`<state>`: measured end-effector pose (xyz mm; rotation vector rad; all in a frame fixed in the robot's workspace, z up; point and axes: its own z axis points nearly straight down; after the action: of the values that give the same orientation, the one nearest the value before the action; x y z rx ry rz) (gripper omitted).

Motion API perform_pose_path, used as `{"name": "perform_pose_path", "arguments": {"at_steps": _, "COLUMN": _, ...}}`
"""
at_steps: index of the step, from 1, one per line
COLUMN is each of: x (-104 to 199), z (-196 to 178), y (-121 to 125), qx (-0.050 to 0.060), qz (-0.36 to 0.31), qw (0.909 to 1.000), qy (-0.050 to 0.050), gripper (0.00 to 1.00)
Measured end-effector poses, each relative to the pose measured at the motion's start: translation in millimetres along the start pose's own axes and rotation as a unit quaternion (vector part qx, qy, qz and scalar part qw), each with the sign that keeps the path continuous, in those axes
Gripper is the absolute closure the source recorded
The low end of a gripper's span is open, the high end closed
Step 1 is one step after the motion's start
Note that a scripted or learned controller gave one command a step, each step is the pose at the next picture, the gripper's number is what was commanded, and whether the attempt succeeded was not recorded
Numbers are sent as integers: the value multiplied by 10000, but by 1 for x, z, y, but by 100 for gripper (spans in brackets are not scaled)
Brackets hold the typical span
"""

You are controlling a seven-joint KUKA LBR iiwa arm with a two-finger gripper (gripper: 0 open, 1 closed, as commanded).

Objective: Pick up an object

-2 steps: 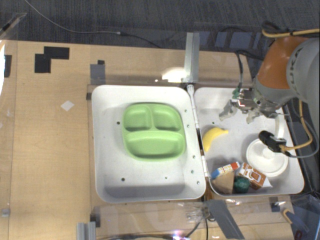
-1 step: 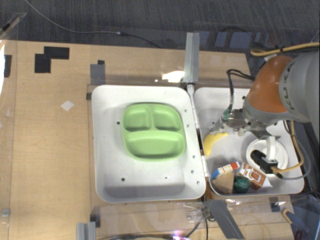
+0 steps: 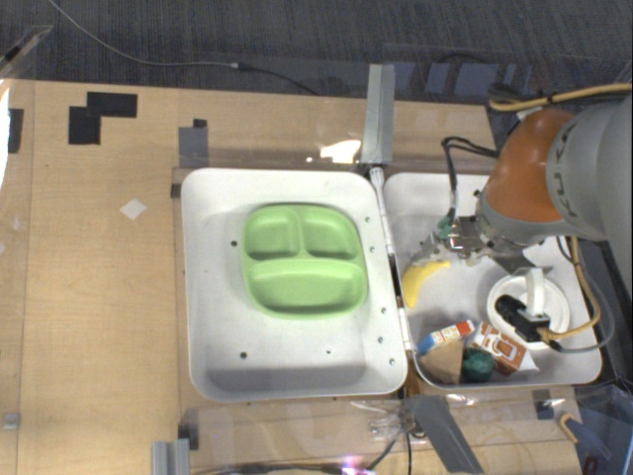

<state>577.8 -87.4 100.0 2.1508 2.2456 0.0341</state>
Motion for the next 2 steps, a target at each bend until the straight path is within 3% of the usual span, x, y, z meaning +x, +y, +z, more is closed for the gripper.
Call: {"name": "perform_pose_path", "arguments": {"at_steps": 2, "x": 2, "z": -2, "y": -43, "qx": -31, "qz": -257, "qw": 9997, "qy": 11, "gripper": 0}}
